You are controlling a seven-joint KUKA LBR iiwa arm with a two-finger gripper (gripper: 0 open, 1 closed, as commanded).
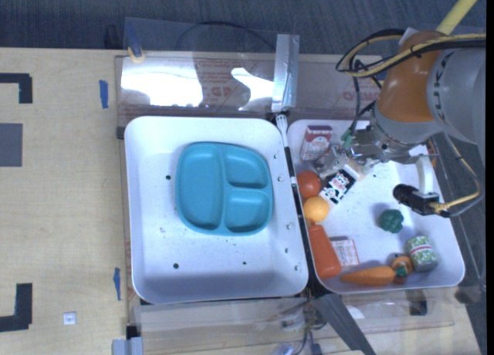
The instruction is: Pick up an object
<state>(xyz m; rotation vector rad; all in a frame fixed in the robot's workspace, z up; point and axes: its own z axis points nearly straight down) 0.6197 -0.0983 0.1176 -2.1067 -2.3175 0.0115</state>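
Observation:
My gripper (345, 159) hangs low over the upper left part of the right bin (451, 268). Just below it lies a small black-and-white patterned item (337, 186), close to the gripper's tip; whether they touch I cannot tell. A white packet with a red print (316, 143) lies to the gripper's upper left. A red-orange ball (309, 184) and an orange (315, 209) sit along the bin's left wall.
The left bin (147, 214) holds a blue divided plate (225, 188). In the right bin's lower half lie an orange-red bottle (324, 253), a white card (346, 251), a carrot (369, 275), a green lump (390, 220) and a green-white can (421, 253).

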